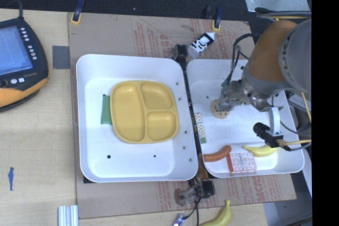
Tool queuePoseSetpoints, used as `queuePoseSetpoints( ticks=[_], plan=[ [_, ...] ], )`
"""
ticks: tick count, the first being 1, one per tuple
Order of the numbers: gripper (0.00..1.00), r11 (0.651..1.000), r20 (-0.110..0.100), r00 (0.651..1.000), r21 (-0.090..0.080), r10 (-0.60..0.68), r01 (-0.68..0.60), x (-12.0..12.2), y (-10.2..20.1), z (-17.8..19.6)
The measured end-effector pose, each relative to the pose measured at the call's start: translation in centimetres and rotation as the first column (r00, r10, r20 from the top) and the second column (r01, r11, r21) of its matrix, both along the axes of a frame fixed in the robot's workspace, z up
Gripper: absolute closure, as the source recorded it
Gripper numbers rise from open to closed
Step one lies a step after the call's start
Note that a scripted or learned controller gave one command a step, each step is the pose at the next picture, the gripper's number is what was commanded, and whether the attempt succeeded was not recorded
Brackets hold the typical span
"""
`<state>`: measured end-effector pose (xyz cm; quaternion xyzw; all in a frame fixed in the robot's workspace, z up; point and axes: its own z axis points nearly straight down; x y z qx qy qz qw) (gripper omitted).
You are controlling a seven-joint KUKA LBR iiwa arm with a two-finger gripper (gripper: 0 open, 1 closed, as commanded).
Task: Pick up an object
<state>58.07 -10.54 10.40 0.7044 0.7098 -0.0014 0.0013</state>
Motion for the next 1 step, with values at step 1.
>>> queuePoseSetpoints(
  ticks=[1],
  plan=[
    [0.00,1.000,0.000,1.000,-0.001,0.001,-0.001,-0.01,0.01,-0.01]
  ],
)
